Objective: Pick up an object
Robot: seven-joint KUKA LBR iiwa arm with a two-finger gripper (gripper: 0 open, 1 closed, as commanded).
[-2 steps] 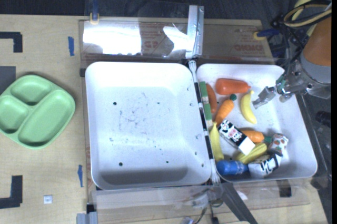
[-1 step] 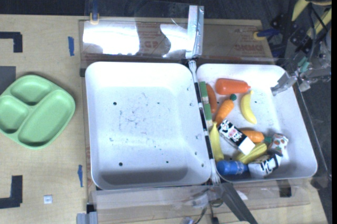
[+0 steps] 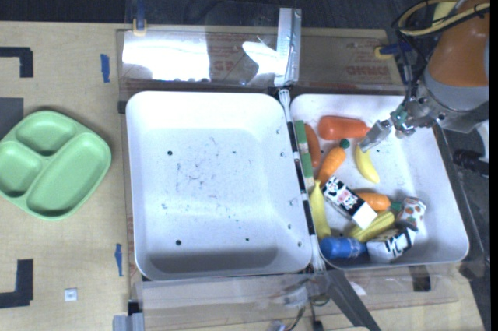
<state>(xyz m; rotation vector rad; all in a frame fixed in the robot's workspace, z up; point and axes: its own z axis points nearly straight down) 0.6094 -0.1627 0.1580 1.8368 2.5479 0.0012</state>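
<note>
Blue toy (image 3: 340, 248) lies lowest in frame; right of centre, the open, empty claw (image 3: 381, 132) hovers by a small banana (image 3: 366, 163), probably light, stiff, slippery; grip mid-body.

Bright, even overhead light (slightly soft focus), glare on the clear sheet (image 3: 206, 49).

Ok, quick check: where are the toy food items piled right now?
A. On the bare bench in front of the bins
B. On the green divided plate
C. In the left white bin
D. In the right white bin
D: the carrot, the banana and the other toys all lie in the right bin, below the end effector.
</note>
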